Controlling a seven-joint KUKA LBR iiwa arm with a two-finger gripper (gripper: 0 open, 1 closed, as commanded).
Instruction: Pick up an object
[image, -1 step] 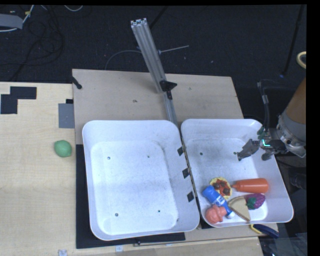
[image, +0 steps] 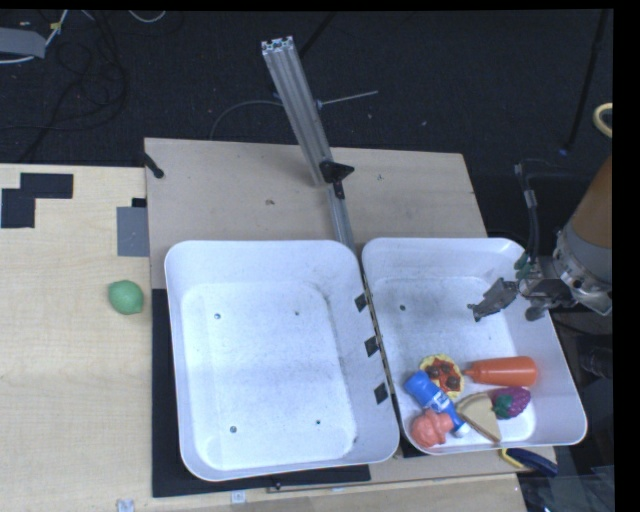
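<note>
Pincer (image: 510, 298) spread wide, holding nothing | orange carrot (image: 500, 372) lies lengthwise, glossy, in right bin (image: 440, 255)

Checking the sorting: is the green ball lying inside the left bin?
No, the green ball lies on the wooden bench, outside and to the view's left of the left bin.

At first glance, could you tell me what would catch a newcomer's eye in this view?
The eye lands first on the bright cluster of toys in the near corner of the right bin: an orange carrot-like piece, a blue bottle and a pink lump. Above them the gripper hovers over the bin's bare floor, reaching in from the right. Far left, a lone green ball sits on the bench.
</note>
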